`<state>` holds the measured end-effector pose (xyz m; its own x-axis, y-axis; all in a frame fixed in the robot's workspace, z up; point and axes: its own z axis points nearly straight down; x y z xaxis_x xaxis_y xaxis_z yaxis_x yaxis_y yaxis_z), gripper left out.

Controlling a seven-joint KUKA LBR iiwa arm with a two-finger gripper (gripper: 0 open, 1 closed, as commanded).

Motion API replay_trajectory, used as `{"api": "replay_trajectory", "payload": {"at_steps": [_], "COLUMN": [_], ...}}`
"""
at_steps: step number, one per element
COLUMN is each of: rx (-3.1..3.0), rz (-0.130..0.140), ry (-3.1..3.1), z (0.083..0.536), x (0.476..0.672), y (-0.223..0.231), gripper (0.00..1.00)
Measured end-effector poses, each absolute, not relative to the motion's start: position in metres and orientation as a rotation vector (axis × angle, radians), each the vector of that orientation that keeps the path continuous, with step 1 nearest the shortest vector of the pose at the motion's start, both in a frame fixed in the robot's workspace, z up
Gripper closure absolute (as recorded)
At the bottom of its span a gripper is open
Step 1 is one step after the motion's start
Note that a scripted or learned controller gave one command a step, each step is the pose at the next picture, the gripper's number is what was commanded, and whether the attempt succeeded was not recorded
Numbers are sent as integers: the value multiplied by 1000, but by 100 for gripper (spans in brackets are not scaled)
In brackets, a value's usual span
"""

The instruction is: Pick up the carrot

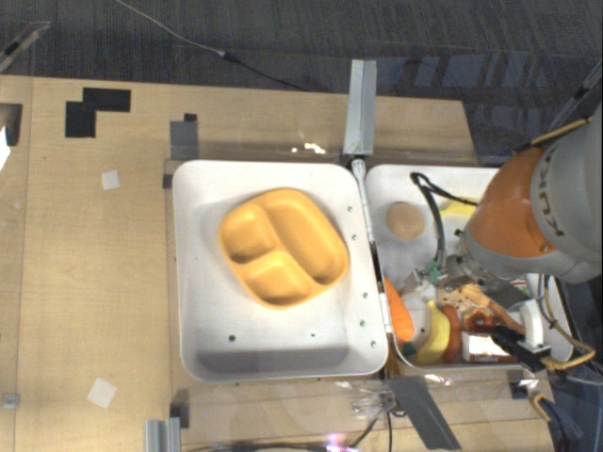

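Orange carrot (400, 314) lies ungrasped; we reach next, though our tool (471, 299) seems hidden, state unclear.

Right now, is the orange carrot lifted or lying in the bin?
Lying in the right white bin: the orange carrot rests against its left wall.
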<state>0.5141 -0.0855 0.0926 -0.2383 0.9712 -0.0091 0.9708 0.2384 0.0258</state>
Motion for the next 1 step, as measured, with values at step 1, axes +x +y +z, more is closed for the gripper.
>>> {"api": "replay_trajectory", "payload": {"at_steps": [1], "rx": [1993], "rz": [23], "ry": [2393], "z": [93], "x": [496], "y": [-89], "gripper": [0]}}
